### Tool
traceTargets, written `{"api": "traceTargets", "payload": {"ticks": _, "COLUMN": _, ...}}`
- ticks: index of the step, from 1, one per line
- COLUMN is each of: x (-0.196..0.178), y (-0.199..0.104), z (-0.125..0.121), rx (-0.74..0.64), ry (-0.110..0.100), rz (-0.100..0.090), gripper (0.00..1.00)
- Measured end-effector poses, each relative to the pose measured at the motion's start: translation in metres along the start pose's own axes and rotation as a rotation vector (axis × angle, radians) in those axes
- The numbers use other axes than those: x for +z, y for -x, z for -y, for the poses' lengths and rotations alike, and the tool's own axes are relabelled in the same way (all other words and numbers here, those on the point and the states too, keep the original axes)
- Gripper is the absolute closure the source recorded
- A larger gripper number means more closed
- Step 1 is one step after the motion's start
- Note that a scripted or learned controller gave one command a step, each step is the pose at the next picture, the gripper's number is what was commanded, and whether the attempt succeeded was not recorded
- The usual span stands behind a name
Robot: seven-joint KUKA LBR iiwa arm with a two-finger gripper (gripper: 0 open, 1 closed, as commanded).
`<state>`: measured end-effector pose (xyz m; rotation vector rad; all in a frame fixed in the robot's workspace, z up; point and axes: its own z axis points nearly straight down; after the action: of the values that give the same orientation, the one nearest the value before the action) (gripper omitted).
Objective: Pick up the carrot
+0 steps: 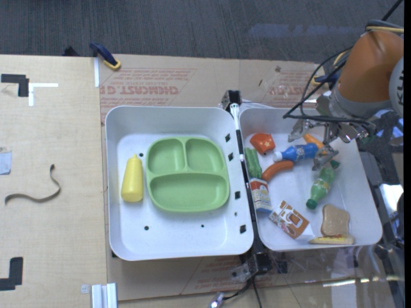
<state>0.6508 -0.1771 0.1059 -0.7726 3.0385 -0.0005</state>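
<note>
The carrot (312, 139) shows as a short orange piece in the right bin (359, 236), near the bin's far side and just above the blue bottle (299, 153). My gripper (314, 142) hangs low over it from the grey arm with the orange band. Its fingers (297, 131) are spread to either side of the carrot, so it is open. The gripper's body hides most of the carrot, and I cannot tell if the pads touch it.
Also in the right bin are a red-orange pepper (262, 142), an orange sausage (277, 169), a green cucumber (253, 163), a green bottle (321, 186), a can (259, 195), a snack packet (289, 219) and a sandwich (334, 224). The left bin (122, 236) holds a green divided plate (188, 174) and a yellow bottle (132, 179).
</note>
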Motion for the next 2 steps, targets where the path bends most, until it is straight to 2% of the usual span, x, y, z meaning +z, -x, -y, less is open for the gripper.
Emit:
{"api": "traceTargets", "payload": {"ticks": 1, "x": 0.011, "y": -0.012, "z": 0.0442, "rx": 0.058, "ry": -0.003, "rz": 0.003, "gripper": 0.0}}
{"api": "traceTargets", "payload": {"ticks": 2, "x": 0.0014, "y": -0.0127, "z": 0.0431, "rx": 0.057, "ry": 0.003, "rz": -0.002, "gripper": 1.0}}
